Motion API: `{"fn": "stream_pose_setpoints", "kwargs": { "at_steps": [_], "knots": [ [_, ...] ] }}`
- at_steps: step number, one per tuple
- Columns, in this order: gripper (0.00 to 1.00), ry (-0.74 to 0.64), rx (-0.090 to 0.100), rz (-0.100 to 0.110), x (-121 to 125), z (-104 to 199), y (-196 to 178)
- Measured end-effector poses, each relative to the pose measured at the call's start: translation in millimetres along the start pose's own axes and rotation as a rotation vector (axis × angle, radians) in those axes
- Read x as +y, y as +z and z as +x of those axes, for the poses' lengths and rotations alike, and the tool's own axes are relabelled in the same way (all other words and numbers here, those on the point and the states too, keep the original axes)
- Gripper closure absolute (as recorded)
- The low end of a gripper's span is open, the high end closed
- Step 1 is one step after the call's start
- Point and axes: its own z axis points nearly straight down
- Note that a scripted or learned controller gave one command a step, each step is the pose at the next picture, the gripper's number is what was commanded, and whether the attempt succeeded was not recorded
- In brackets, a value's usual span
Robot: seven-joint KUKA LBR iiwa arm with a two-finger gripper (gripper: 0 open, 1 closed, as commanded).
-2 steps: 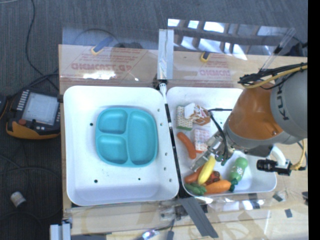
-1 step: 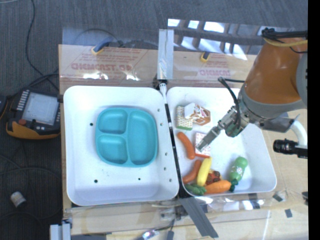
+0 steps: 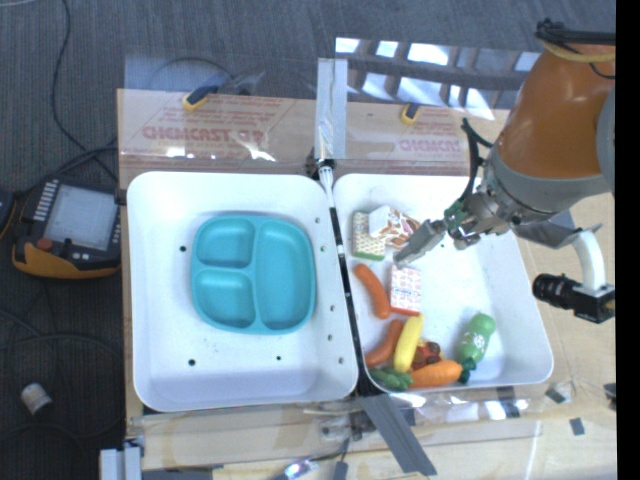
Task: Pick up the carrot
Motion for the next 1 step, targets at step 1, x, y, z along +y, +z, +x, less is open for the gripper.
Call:
{"fn": "stream_pose_setpoints", "kwargs": {
  "at_steps": [1],
  "knots": [
    [0.00,0.379,0.003,0.005,25.0,57.7,117.3]
  ]
}}
